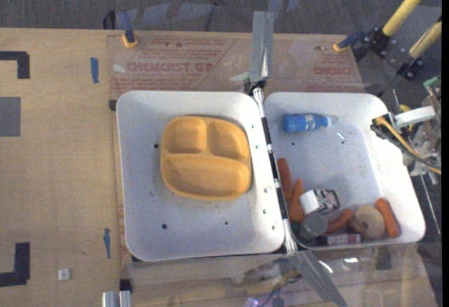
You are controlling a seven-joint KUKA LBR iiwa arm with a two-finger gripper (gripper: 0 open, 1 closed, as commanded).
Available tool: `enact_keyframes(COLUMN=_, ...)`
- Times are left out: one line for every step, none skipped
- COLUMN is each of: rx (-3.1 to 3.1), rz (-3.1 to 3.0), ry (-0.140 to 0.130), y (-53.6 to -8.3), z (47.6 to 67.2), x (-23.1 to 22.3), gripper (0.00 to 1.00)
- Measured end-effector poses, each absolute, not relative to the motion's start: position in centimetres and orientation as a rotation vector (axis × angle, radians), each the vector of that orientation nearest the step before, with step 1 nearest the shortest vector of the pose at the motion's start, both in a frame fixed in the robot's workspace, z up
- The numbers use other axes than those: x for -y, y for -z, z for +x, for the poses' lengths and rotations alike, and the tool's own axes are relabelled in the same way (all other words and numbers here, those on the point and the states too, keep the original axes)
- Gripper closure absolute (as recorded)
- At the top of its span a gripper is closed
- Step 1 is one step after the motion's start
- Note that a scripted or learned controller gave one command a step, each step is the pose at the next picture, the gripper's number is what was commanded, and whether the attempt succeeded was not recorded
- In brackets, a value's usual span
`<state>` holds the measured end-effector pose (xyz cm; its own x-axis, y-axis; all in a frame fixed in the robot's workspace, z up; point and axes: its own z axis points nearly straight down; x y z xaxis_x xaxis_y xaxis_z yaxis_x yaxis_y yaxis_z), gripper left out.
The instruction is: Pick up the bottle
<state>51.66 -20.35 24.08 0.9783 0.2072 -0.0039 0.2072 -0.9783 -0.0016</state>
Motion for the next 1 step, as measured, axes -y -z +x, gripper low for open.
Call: enact_keyframes(rx=0.454, rz=-3.105, ry=-0.006, y=-20.98, z=47.86, x=22.35, gripper=1.0)
